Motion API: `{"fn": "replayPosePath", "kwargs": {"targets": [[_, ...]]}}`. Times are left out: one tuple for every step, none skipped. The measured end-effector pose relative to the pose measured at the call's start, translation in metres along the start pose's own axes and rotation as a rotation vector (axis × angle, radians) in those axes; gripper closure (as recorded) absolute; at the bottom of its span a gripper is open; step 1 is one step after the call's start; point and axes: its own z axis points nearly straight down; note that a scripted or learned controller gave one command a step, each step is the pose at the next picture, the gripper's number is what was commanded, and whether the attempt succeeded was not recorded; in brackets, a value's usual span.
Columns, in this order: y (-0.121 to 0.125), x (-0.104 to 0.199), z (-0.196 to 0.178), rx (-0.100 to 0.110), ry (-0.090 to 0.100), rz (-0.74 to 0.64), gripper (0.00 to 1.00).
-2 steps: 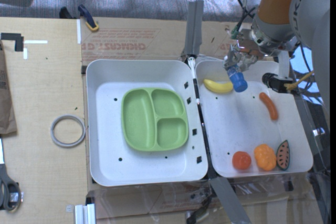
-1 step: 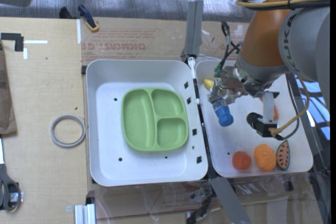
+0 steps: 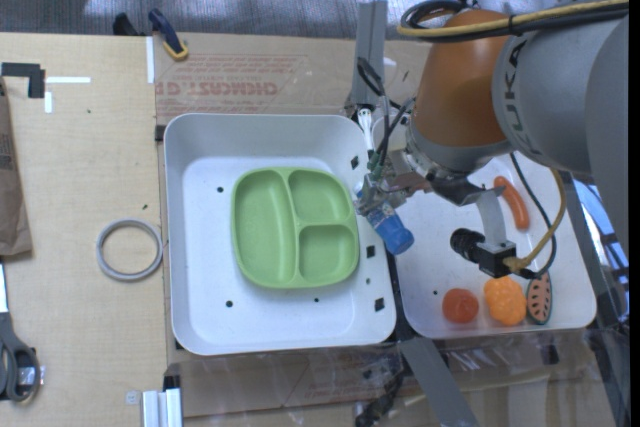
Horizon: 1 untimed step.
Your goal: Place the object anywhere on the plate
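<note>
A green divided plate [image 3: 295, 227] lies in the left white bin [image 3: 190, 215]. My gripper [image 3: 377, 198] hangs over the wall between the two bins, just right of the plate's right rim. A small blue object [image 3: 394, 234] with a paler top tilts beneath the fingers and appears held between them, lifted above the edge of the right bin [image 3: 570, 245].
The right bin holds an orange-red sausage [image 3: 512, 203], a red-orange tomato [image 3: 460, 305], an orange fruit [image 3: 506, 301] and a watermelon slice [image 3: 540, 298]. On the bench to the left lie a tape ring [image 3: 130, 248] and scissors [image 3: 15, 370].
</note>
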Motion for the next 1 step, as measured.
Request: {"fn": "replayPosePath", "kwargs": {"targets": [[-0.0089, 0.0475, -0.0001, -0.001, 0.0, -0.195, 1.0]]}}
